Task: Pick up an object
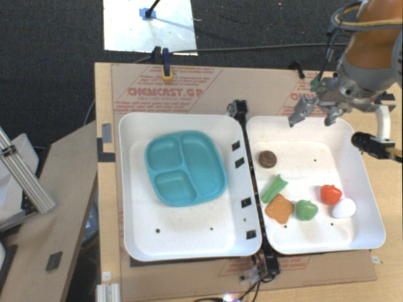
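Approach step: gripper (pixel 313 112), fingers spread and holding nothing, hangs at the right bin's (pixel 365 187) 12 o'clock rim; next, descend toward the cookie (pixel 267 159).

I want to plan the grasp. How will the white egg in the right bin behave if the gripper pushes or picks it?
The egg looks round and smooth, so it may roll or slip. It touches the tomato, which would probably shift too.

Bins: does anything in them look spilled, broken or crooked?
Nothing stands out. The teal tray lies a bit askew in the left bin; the toy foods sit loose in the right bin, none spilled.
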Controlling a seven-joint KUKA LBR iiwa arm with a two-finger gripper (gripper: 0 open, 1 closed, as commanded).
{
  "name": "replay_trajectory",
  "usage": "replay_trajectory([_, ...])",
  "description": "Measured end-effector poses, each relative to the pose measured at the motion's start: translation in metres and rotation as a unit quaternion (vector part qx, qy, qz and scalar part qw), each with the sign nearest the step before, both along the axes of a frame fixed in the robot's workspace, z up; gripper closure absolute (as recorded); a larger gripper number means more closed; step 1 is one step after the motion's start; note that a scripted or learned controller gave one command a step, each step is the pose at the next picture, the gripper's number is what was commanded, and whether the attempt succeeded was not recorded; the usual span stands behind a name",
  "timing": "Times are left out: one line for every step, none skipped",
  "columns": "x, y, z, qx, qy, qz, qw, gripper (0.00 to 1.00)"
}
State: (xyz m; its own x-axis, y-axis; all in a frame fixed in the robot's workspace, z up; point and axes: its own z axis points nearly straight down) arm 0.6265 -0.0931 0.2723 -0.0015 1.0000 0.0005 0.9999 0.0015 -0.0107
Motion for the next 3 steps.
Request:
replay_trajectory([0.002, 0.0, 0.008, -0.0005, -0.006, 0.001, 1.0, 0.0])
replay_trajectory([-0.001, 0.007, -0.051, -0.0004, -0.005, 0.0, 1.0, 0.0])
replay_trajectory([-0.008, 0.005, -0.109, -0.0002, -0.004, 0.0, 1.0, 0.0])
